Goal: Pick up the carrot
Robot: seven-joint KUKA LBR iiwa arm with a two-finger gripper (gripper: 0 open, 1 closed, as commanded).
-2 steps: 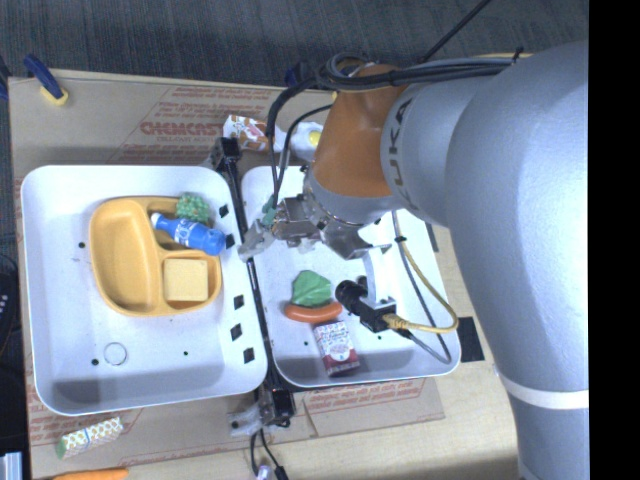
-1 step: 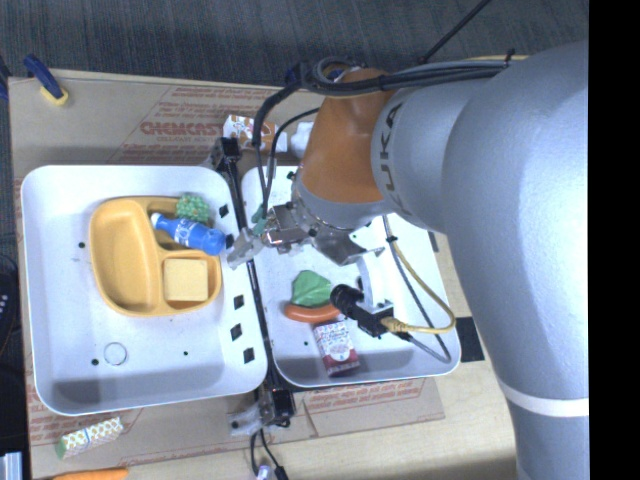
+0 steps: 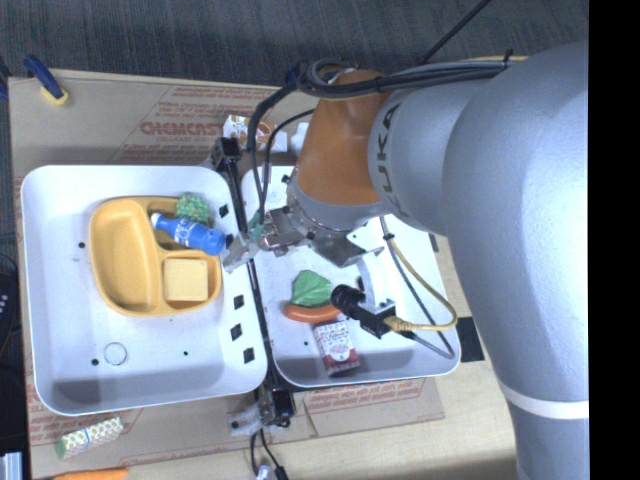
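Cardboard-covered table (image 3: 150,118) carries two white bins (image 3: 60,368). Arm (image 3: 450,158) slants from the right over the lower-centre carrot (image 3: 312,313); tool (image 3: 243,248) state unclear.

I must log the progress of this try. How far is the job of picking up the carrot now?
Done: nothing visible yet. The carrot lies in the right bin, beside a green leafy piece and above a red packet.

In hand: the gripper sits near the wall between the two bins, to the left of the carrot, not on it.

Left: bring the gripper over the carrot, grasp it and lift.
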